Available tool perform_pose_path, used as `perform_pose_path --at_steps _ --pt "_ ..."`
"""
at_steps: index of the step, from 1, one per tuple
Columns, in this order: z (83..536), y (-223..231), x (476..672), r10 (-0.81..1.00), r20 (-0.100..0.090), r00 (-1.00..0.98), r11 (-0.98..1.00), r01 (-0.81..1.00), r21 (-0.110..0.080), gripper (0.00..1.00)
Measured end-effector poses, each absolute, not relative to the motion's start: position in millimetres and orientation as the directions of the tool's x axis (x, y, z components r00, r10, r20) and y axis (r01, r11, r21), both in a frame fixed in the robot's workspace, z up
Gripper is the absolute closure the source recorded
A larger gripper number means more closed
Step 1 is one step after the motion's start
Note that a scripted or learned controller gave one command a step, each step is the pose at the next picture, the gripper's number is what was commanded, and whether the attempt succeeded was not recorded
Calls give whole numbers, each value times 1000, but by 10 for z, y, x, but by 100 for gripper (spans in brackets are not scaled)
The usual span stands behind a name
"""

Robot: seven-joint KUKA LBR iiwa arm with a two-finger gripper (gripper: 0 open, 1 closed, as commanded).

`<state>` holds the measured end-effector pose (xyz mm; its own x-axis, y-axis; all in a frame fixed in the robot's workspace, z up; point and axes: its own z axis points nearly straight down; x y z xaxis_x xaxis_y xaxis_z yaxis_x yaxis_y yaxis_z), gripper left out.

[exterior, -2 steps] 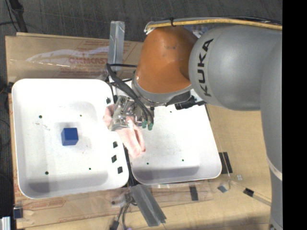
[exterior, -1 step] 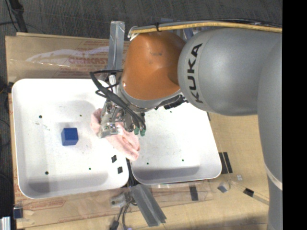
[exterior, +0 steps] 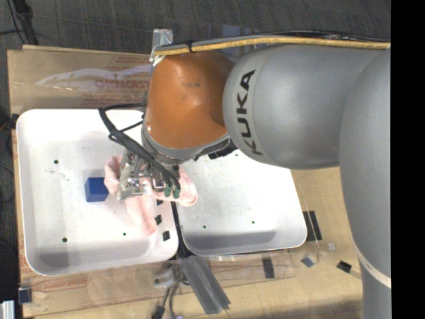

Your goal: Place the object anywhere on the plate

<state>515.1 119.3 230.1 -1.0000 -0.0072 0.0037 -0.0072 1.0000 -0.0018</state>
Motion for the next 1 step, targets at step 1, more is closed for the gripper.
perform_pose_path --at_steps 1 --pt "2307 1607 4841 -9 3 -1000 1000 -9 -2 100"
